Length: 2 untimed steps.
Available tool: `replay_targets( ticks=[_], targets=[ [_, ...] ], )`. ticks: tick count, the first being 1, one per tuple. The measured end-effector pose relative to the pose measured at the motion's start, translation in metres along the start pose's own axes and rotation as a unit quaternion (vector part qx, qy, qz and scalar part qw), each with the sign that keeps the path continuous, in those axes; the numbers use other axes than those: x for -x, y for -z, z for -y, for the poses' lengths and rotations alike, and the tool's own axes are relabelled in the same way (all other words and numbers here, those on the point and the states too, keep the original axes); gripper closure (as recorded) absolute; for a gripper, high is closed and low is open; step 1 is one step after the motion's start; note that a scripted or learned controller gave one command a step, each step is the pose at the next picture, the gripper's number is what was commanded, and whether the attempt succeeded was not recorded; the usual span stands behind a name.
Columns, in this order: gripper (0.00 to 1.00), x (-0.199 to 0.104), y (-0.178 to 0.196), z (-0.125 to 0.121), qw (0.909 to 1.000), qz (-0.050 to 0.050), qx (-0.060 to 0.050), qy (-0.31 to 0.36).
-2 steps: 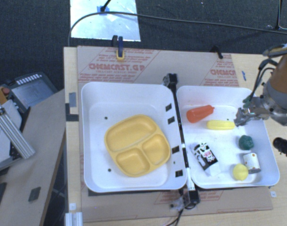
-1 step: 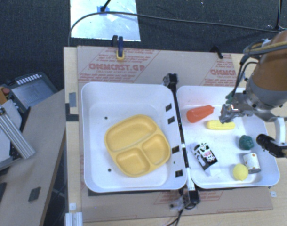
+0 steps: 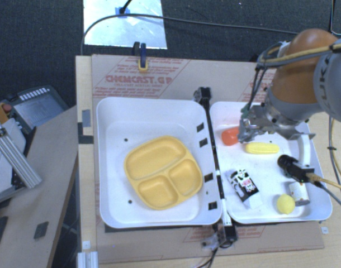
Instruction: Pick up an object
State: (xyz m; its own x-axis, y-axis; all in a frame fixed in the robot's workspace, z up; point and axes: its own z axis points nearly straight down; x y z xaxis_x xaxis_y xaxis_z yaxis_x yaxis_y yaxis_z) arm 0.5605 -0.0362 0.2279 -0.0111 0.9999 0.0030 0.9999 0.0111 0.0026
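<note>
The right bin (image 3: 321,208) holds several small things. An orange piece (image 3: 229,137) lies near its left wall, and a yellow corn-like piece (image 3: 262,148) lies just right of it. My gripper (image 3: 247,132) hangs low over the gap between these two, close to the orange piece's right edge, and nothing shows held in it. A black-and-white cow-patterned toy (image 3: 244,184) lies nearer the front. At the front right sits a yellow ball (image 3: 285,204).
The left bin (image 3: 112,149) holds a yellow three-compartment plate (image 3: 162,172). A black divider strip (image 3: 211,149) runs between the bins. The arm's orange band (image 3: 307,49) hangs over the right bin's back. Cardboard lies under both bins.
</note>
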Motion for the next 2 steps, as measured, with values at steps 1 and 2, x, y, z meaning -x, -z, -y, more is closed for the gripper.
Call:
replay_targets(
  ticks=[1, 2],
  targets=[
    [1.00, -0.054, -0.011, -0.014, 1.0000, 0.000, 0.000, 0.000],
    [1.00, -0.112, -0.003, -0.020, 1.0000, 0.000, 0.000, 0.000]
  ],
)
